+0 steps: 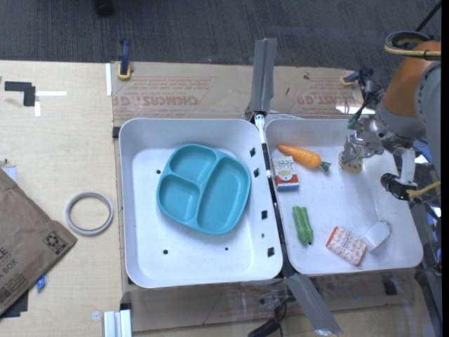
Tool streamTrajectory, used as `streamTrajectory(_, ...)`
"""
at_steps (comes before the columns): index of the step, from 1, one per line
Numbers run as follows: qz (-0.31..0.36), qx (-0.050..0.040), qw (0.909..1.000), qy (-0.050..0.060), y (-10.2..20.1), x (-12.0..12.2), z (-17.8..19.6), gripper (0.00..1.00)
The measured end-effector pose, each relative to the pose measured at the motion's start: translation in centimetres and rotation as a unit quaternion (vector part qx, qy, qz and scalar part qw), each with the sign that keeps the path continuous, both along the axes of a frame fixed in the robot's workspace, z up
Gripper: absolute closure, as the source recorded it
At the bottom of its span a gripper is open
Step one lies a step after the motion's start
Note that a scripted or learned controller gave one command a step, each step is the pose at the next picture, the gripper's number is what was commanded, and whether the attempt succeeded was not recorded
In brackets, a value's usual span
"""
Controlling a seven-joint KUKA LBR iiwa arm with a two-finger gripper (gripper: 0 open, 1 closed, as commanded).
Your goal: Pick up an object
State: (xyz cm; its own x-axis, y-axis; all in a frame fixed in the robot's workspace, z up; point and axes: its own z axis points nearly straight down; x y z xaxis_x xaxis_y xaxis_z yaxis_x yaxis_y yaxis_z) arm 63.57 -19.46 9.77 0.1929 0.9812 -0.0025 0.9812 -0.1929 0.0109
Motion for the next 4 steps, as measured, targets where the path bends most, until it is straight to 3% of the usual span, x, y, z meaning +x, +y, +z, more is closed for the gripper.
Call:
streamTrajectory(1, 0.054, -0.0001, 0.9985, 0.0, 7.6, 2.6, 0.0, 0.0)
streamTrajectory(2, 0.111, -0.0025, 0.9939, 0.0, 9.2, 1.0, 0.0, 0.0)
streamTrajectory(3, 0.112, -0.0036, 0.9937, -0.001, 9.1, 1.1, 1.0, 1.0)
streamTrajectory(4, 0.112, -0.0036, 0.9937, 0.0, 9.1, 1.0, 0.9, 0.0)
